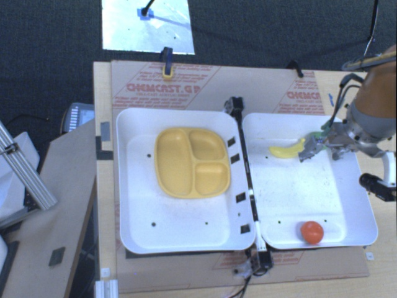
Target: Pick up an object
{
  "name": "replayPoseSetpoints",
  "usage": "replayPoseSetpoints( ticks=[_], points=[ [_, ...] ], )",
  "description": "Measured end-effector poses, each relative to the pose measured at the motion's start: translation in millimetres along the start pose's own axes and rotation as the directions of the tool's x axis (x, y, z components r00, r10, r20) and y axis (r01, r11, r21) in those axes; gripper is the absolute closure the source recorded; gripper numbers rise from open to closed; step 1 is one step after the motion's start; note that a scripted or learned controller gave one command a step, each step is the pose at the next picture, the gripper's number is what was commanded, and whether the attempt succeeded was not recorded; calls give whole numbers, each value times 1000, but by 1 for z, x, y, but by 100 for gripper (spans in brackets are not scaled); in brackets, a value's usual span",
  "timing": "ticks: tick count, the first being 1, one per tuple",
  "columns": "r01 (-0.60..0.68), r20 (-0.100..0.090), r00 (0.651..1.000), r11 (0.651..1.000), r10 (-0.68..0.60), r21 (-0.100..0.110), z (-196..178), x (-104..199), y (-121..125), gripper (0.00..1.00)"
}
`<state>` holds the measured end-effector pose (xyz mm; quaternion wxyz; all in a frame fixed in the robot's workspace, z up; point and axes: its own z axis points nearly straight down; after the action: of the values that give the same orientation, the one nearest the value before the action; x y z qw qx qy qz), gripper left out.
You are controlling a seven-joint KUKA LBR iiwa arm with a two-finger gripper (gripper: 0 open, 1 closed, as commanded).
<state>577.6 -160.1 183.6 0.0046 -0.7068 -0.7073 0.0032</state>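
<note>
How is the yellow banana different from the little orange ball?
The banana is yellow, long and curved; the orange ball is round. The banana lies at the far side of the right bin, right at the gripper; the ball sits alone near the front edge. Both rest in the same bin.

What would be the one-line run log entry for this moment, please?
tool at banana, right bin | grasp unconfirmed | tomato near front | yellow plate in left bin
</note>
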Motion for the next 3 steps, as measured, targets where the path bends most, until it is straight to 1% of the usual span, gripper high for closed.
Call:
replayPoseSetpoints(
  ticks=[1,2,3],
  points=[
    [3,2,1000,1000,-3,-12,-7,0,3,0],
    [1,2,1000,1000,-1,-9,56,1,2,0],
    [0,1,1000,1000,0,-9,101,1,2,0]
  ],
)
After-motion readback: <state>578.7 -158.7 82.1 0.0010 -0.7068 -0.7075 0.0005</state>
